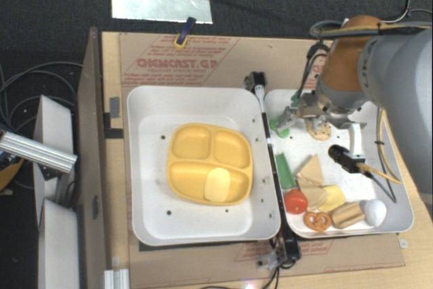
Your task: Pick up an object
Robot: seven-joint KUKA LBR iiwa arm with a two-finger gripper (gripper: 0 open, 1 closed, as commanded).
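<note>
**Gripper low at the far end of the right bin, no object plainly in hand**

Nearest the camera, along the front wall of the right bin (406,216), lie a pretzel (316,220), a bread roll (346,214) and a white egg (373,212), packed close together. Just behind them are a red tomato (295,201) and a yellow piece (331,197), then a tan wedge (312,171) with a green strip (285,171) beside it against the bin's left wall. In the left bin (149,145) a yellow divided plate (203,145) holds one pale disc (218,185).

Farther back, the gripper (301,113) hangs over the far end of the right bin. A small green piece (276,125) lies just to its left and a round biscuit (320,128) just beside it on the other side. These two look the likeliest targets, since each sits apart from the crowded front pile.

To do this well, I would centre squarely over one of them before closing. The green piece lies near the wall, so an approach from the open side seems safer. The biscuit is flat and may slip out of a shallow grip.

Whether the gripper is open or closed I cannot tell, as the wrist and its fittings crowd that spot. Nothing can be made out in its hold. The arm's bulk covers the bin's far right corner, and the green piece's shape is too small to read.
</note>
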